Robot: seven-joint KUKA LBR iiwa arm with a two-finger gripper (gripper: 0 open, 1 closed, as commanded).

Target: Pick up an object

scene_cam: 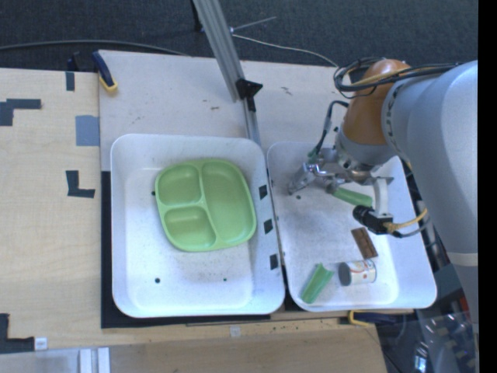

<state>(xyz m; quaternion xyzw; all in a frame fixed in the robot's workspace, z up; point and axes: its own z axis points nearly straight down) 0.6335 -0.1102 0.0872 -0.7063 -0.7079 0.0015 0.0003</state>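
Grey arm low over right bin (411,286); gripper (307,179) finger state indiscernible. Green block (316,283), small jar (357,272) ungrasped. Pick pending.

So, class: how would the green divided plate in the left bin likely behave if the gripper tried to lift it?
The green divided plate looks like moulded plastic, so probably stiff and light. It lies flat and wide, so likely hard to pinch except at its rim.

grey arm (443,130), orange band (371,103), black cables.
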